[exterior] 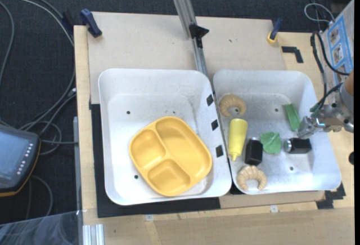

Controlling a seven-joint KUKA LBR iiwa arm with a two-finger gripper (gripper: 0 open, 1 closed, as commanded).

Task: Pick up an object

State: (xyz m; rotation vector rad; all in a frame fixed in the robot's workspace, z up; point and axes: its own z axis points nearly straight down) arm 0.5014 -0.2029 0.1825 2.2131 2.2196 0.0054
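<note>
The gripper (308,125) sits at the right edge of the frame, over the right side of the right bin (256,78), near its far wall. Its metal tip is small and partly blurred, so I cannot tell how it is set, and nothing can be seen held in it.

The likely targets all lie in that bin: a green strip (292,117) just left of the gripper, a dark cylinder (298,146) just below it, a green leaf-shaped piece (271,142), a black block (253,152), a yellow bottle (238,138), a ring-shaped pastry (232,106) higher up and a croissant (252,178) near the bottom edge. The left bin (149,78) holds a yellow divided plate (170,155).

The main risk is crowding. The leaf piece, black block and cylinder lie nearly touching, so a descent there could nudge a neighbour or close on two things. The green strip looks thin and flat, likely to slip out. Working so close to the bin's right wall could also mean a bump against it.
</note>
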